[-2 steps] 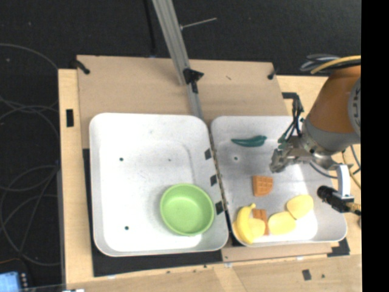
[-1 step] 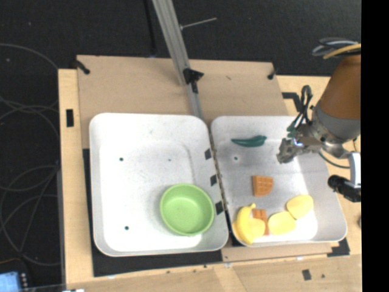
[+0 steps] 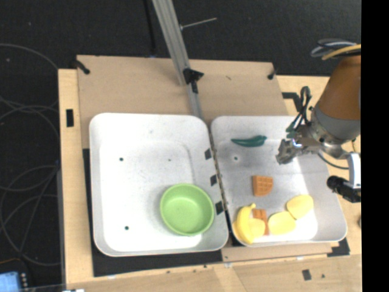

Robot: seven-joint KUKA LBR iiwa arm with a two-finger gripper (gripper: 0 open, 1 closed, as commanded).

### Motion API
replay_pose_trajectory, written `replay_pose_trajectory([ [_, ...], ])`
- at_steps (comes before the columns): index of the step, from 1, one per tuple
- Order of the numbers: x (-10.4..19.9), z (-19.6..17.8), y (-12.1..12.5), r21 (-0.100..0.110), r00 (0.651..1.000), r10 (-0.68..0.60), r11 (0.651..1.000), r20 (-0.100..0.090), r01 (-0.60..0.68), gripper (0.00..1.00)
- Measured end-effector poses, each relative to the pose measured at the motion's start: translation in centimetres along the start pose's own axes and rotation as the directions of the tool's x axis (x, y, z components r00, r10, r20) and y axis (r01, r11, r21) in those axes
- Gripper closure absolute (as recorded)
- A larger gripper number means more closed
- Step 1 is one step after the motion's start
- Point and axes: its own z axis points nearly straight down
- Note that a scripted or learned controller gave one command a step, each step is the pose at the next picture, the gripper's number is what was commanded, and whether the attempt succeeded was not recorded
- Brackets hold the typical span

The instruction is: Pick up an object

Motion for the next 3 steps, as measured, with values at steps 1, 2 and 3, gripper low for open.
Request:
replay_pose_trajectory([
  [1, 5.5, 0.4, -0.9, 0.002, 1.000, -0.004, 1.000, -0.001, 0.004, 1.00],
  [2, 11.0, -1.3, -1.3, -0.001, 1.000, -0.006, 1.000, -0.002, 0.006, 1.00],
  [3, 16.5, -2.8, -2.3, -0.001, 1.000, -0.007, 1.000, -0.003, 0.007, 1.00],
])
